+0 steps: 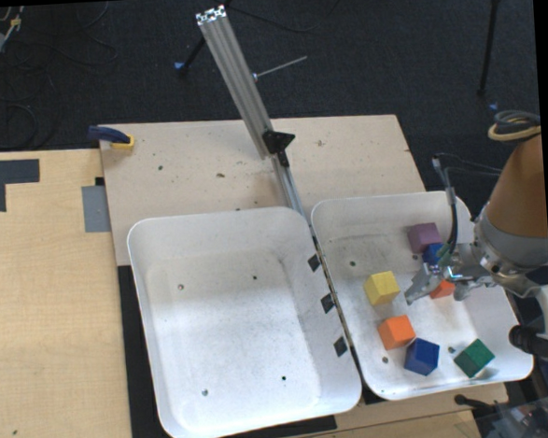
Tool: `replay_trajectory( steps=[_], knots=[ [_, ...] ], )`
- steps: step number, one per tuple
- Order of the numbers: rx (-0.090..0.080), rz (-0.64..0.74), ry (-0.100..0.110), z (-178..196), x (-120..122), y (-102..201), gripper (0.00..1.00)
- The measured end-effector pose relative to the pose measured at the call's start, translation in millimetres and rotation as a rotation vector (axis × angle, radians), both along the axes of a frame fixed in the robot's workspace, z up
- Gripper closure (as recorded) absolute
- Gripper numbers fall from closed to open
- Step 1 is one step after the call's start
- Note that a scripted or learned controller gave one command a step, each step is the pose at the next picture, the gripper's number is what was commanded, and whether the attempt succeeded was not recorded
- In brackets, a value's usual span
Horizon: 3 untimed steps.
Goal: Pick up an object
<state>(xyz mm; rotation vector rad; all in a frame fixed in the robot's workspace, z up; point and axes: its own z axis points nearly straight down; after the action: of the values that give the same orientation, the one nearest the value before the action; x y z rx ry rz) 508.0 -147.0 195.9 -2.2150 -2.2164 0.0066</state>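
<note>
The right bin (349, 227) holds several blocks: a purple one (423, 236), a yellow cube (382, 286), an orange cube (395, 330), a blue cube (421, 356) and a green cube (474, 357). My gripper (440, 284) is low in this bin, just right of the yellow cube and below the purple block. A small red-orange piece (443, 290) shows right at the gripper, partly hidden by it. A small blue piece (433, 252) lies just above it.
The left bin (154, 240) stands beside the right one, with a divider edge (324, 285) between them. A slanted metal rail (241, 80) rises behind the bins. The arm's grey and orange body (521, 205) covers the right bin's far right side.
</note>
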Motion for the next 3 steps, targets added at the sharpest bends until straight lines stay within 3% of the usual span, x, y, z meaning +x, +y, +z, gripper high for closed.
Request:
replay_trajectory(
  steps=[1,2,3],
  knots=[
    [-0.001,-0.003,-0.006,2.4,0.8,-1.3,0.00],
    [0.000,-0.001,0.001,-60.1,1.5,-5.7,0.00],
    [-0.002,-0.002,-0.009,-105.2,2.4,-5.1,0.00]
  ],
)
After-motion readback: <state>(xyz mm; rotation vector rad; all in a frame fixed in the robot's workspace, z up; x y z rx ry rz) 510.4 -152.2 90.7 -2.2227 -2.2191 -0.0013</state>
